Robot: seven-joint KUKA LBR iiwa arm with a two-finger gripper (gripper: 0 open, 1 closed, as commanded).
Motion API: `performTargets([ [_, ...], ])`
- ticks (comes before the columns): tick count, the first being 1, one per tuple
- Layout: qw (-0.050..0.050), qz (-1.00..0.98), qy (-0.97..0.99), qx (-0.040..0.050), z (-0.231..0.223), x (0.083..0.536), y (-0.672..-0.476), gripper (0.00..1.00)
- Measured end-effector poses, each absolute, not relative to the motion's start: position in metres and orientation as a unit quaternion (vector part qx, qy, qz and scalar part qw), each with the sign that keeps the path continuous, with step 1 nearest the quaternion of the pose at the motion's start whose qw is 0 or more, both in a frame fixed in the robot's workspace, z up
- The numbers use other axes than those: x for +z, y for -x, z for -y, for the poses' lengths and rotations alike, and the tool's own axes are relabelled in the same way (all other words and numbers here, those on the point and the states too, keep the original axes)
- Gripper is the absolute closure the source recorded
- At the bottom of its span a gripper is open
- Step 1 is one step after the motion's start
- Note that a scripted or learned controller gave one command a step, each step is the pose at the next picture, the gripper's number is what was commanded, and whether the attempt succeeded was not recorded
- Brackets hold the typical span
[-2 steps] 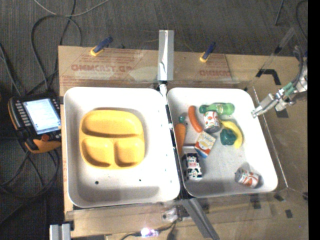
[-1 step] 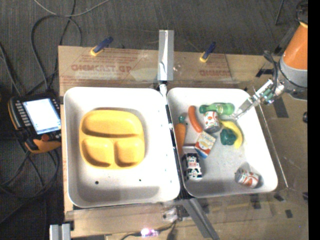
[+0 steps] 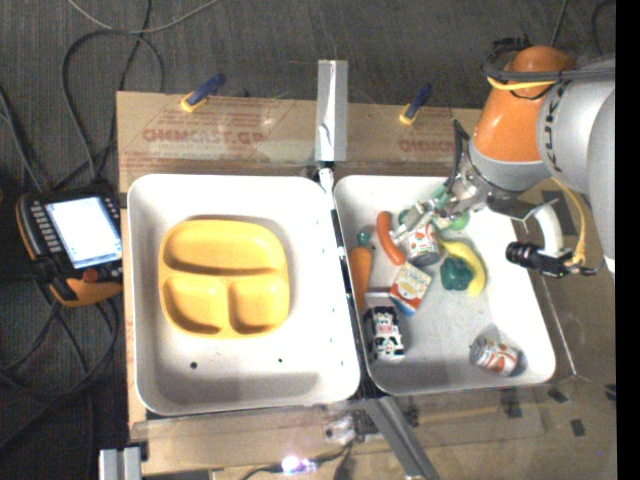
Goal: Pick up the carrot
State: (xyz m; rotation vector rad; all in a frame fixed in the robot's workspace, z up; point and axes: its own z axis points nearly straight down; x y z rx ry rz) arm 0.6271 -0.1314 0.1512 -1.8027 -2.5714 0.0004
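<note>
The carrot lies lengthwise against the left wall of the right bin, beside a sausage. The gripper hovers over the clutter near the bin's back, well apart from the carrot; whether its fingers are spread cannot be told. A good grasp should descend mid-carrot, closing across its width, clear of the wall.

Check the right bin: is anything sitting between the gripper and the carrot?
Yes. The gripper is near the bin's back, right of centre, while the carrot lies along the left wall. A red sausage-like piece and a small red-and-white carton lie between them.
</note>
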Motion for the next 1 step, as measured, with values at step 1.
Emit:
performTargets([
  [1, -0.002, 0.955, 0.297, -0.0012, 0.1065, 0.0931, -0.5910, 0.00],
])
